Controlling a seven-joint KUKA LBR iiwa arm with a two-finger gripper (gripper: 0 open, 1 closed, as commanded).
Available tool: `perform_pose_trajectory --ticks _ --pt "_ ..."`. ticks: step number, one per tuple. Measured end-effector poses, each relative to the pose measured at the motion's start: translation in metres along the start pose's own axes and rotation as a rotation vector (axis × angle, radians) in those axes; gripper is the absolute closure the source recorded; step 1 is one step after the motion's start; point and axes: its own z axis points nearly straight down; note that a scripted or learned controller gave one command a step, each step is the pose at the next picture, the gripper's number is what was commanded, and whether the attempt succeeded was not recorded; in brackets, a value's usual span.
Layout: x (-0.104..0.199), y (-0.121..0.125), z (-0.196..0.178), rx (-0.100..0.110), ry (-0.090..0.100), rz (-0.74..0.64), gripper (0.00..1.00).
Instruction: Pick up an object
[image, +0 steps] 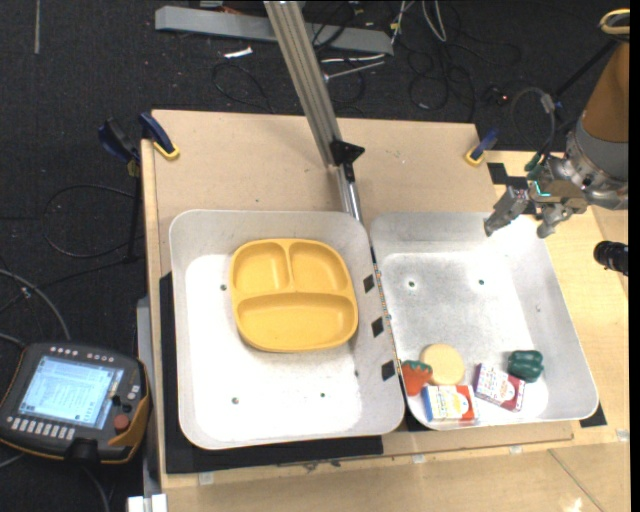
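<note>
Several small items lie along the front edge of the right bin: a round tan cookie, a red strawberry-like piece, a small red-and-white carton, a pink-and-white box and a green pepper-like piece. My gripper hangs open above the bin's far right corner, well away from these items. Nothing sits between its two spread fingers.
A yellow divided plate rests in the left bin. A slanted metal pole rises from between the bins at the back. A teach pendant lies on the floor at the left. Clamps hold the board's far corners.
</note>
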Motion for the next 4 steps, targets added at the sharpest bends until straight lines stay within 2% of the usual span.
perform_pose_trajectory --ticks 1,3,4 --pt "0.0 0.0 0.0 0.0 0.0 0.0 0.0" --pt "-0.005 -0.004 0.09 0.003 0.0 0.003 0.0" --pt "-0.01 -0.006 0.153 0.005 0.001 0.004 0.0"
